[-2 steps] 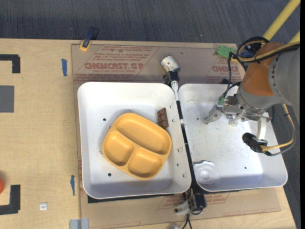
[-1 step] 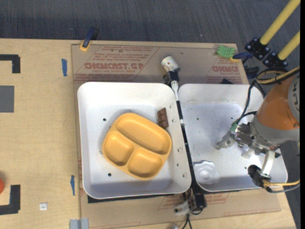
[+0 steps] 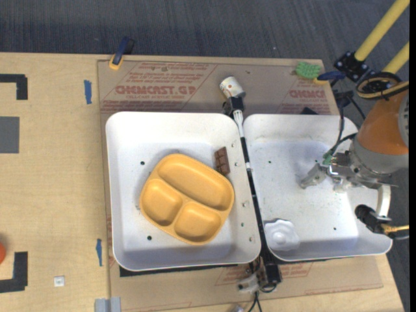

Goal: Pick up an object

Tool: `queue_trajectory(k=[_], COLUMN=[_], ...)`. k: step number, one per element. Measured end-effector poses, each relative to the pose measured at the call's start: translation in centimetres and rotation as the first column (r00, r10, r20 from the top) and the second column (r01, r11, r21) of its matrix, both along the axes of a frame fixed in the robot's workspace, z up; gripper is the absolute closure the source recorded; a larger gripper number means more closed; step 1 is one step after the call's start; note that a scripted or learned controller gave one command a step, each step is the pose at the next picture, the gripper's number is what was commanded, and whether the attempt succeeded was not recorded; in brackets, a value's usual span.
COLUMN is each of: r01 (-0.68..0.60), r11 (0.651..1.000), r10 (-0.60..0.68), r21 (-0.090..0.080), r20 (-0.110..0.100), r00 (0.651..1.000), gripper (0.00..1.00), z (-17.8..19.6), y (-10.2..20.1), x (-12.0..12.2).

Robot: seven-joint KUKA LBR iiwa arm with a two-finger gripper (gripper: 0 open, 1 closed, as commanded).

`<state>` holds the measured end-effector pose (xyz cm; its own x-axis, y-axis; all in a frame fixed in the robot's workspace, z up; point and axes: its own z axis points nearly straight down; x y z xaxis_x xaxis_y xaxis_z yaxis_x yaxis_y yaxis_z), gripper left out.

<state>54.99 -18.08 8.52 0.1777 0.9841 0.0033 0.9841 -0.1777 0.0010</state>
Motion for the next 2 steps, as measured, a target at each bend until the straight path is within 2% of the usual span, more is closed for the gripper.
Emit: queue_trajectory(k=[1,2], r01=[-0.289,-0.204], r11=[0.957,0.979], r10=[0.289,0.204], r21=[-0.005,-0.003], r20=[0.002,-0.001], r00=[0.957,0.979], gripper=[0.00,0.00], z=[0.0,0.0], y=[2.0,6.1], x=[5.3,-1.3])
